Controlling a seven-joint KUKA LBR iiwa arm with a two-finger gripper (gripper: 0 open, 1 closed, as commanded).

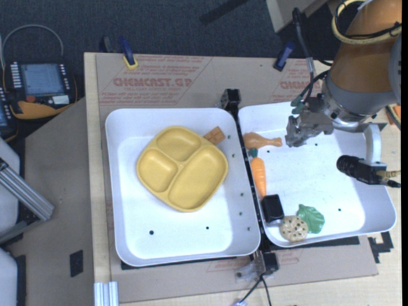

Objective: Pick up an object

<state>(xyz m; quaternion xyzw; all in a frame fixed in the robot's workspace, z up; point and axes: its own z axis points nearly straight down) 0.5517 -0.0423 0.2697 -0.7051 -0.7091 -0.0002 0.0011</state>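
I see two shallow white bins side by side on the table [102, 171], which is covered with a brown printed board.

Left bin [127, 228]: it holds a yellow divided plate [182, 167] with three compartments, lying flat a little far of the bin's centre. A small brown block [215, 134] sits just beside the plate's far right edge, touching or nearly touching it; I cannot tell which.

Right bin [357, 215]: all objects are grouped along its left side. At the far left lies a tan drumstick [260, 141], lengthwise left to right. Just near of it is an orange carrot [257, 175], lying along the bin's left wall. Near of the carrot is a black block [273, 208]. At the near edge sit a round speckled cookie [294, 228] and a green leafy piece [312, 217], touching each other, the green one to the right.

Arm: the grey arm with its orange band [366, 40] reaches in from the right over the far part of the right bin. The gripper [299, 132] hangs just right of the drumstick's narrow end. From this slant I cannot tell whether the fingers are apart or together, and I see nothing between them. Whether they touch the drumstick I cannot tell either.

A black cylindrical part [357, 167] juts over the right side of the right bin.
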